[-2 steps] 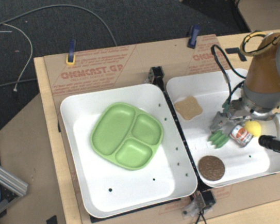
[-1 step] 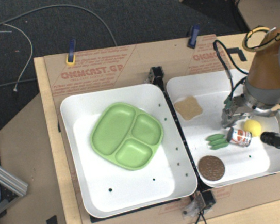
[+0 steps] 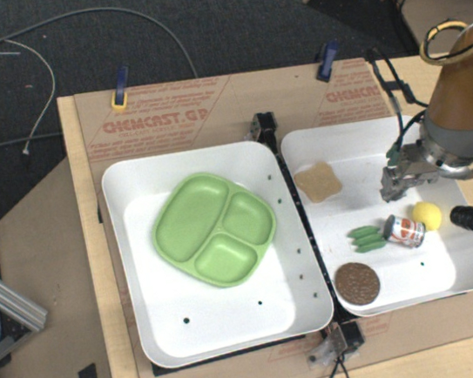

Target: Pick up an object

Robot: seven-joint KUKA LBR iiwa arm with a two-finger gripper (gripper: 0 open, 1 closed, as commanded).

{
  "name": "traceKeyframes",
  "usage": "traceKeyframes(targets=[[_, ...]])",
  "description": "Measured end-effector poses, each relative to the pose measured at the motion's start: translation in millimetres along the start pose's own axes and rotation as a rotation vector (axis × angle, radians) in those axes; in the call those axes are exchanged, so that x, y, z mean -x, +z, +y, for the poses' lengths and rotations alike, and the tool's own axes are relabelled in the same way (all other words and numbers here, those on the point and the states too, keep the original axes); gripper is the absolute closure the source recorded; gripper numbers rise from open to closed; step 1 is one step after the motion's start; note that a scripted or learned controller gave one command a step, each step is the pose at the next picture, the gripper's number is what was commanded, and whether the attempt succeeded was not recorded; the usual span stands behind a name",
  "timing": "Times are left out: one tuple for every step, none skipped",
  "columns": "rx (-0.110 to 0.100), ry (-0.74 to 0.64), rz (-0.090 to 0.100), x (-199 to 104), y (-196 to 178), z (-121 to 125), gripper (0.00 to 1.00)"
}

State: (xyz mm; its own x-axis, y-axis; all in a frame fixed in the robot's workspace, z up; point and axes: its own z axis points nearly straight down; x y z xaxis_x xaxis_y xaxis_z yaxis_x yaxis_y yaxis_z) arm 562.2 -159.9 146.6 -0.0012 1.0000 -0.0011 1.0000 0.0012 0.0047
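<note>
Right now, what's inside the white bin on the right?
The right bin holds a tan slice of bread, a green bean pod, a small can, a yellow ball and a brown round patty. The gripper hides the floor beneath it.

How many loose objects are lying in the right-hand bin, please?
5: a tan slice at the back left, green beans, a can and a yellow ball mid-bin, a brown disc in front.

Dark carpeted floor (image 3: 65,42) with loose cables (image 3: 32,60) surrounds a cardboard-topped bench (image 3: 206,100), apparently clamped.
</note>
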Motion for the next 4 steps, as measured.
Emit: traceKeyframes(targets=[[0.002, -0.001, 0.000, -9.4, -49.8, 0.1, 1.00], [0.003, 0.000, -0.001, -8.7, -113.9, -2.3, 1.00], [0.000, 0.000, 0.000, -8.7, -143.9, -1.3, 1.00], [-0.008, -0.005, 0.005, -66.4, -126.4, -15.2, 1.00]])
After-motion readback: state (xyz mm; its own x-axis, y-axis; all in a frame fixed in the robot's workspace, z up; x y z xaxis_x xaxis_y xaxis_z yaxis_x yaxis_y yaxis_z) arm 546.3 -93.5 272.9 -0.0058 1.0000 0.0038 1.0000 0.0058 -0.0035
